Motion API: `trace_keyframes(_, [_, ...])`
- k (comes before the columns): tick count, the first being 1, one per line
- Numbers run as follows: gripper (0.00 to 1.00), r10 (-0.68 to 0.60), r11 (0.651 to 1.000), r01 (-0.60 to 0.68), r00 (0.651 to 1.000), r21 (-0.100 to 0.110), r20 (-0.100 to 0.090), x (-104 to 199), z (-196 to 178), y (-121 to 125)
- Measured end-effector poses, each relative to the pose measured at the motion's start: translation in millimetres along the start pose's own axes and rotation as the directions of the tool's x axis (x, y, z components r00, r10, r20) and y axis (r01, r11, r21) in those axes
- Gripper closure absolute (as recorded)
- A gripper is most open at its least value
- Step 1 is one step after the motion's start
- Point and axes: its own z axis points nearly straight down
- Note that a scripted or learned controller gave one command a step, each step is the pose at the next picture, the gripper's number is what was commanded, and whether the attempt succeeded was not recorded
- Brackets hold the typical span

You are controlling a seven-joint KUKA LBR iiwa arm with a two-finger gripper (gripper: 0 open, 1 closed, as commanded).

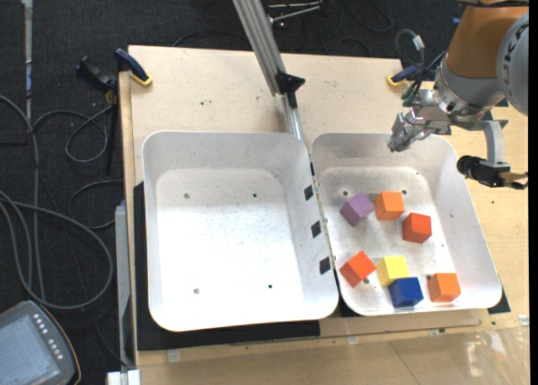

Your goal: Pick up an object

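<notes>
The right bin (pixel 471 207) holds several small blocks: a purple one (pixel 357 208), an orange one (pixel 389 204), a red one (pixel 417 226), an orange-red one (pixel 359 267), a yellow one (pixel 392 270), a blue one (pixel 406 292) and another orange one (pixel 444 287). My gripper (pixel 403 137) hangs above the bin's far rim, up and to the right of the purple and orange blocks and well apart from them. Nothing shows between its fingers.
The left bin (pixel 160 207) sits beside the right one. A slanted metal rail (pixel 256 26) runs from the top down to the gap between the bins. Clamps (pixel 134 68) sit at the bench's far corners, and cables lie on the floor at left.
</notes>
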Motion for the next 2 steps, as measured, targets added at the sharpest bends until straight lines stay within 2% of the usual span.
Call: trace_keyframes(2, [1.00,-0.001,1.000,0.001,1.000,0.002,-0.001,114,3,-14])
